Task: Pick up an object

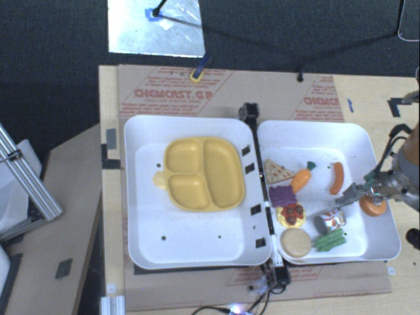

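Note:
The right bin holds several toy foods: a sandwich wedge, a carrot, a red sausage, a purple piece, a small round piece with red toppings, a grey can, green beans and a tan bun. My gripper reaches in from the right, low over the bin, just above and right of the can. A round orange piece lies right under the wrist, by the bin's right wall. I see nothing held.
The left bin carries a yellow divided plate. Black clips run along the seam between the bins. Cardboard lies beneath both. A metal frame stands off the bench at left.

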You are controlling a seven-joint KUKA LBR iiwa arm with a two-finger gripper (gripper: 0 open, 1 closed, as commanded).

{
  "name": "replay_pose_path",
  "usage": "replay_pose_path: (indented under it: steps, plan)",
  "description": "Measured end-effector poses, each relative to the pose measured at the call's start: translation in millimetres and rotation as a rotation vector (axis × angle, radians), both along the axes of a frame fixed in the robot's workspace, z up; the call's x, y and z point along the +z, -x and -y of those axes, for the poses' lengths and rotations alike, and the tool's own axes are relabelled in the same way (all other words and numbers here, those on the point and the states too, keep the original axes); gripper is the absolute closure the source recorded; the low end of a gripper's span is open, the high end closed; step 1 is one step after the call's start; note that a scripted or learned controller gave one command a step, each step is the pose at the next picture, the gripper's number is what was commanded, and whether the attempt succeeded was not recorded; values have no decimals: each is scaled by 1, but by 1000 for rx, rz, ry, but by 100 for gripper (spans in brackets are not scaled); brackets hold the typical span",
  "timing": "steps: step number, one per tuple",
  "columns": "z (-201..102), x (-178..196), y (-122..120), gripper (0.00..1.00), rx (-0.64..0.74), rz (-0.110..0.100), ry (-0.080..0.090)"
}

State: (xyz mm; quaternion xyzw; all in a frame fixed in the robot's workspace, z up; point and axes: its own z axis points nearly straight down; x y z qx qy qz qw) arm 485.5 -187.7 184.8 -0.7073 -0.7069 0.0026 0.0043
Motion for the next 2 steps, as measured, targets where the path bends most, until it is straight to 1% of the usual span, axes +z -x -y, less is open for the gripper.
replay_pose_path:
  steps: [1, 2]
  plan:
    - [0, 5, -3, 0, 3, 11, 3]
    - [4, -38, 0, 0, 2, 7, 1]
